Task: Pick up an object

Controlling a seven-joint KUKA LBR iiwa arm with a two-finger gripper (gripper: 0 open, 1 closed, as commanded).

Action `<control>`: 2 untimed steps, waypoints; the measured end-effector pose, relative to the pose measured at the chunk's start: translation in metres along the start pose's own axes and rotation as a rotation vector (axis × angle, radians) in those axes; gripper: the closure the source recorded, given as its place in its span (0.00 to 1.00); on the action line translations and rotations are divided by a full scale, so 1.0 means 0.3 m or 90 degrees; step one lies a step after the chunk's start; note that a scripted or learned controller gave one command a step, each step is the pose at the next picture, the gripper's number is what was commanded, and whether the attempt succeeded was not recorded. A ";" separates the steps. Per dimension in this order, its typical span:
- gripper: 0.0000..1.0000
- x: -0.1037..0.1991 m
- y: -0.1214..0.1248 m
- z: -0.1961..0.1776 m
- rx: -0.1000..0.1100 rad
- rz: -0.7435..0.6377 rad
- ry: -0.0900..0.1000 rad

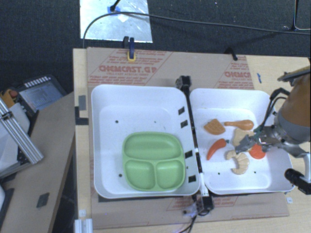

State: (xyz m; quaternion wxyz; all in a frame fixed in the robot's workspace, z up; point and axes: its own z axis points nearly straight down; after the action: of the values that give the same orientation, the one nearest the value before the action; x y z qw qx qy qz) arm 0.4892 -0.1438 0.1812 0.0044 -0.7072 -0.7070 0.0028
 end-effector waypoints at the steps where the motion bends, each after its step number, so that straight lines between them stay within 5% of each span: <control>1: 0.00 0.000 0.009 -0.016 -0.007 -0.002 -0.001; 2: 0.00 -0.013 0.015 0.190 -0.004 -0.001 0.000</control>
State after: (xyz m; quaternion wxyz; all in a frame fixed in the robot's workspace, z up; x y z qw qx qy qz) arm 0.4932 -0.1477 0.1242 0.0020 -0.7067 -0.7075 0.0008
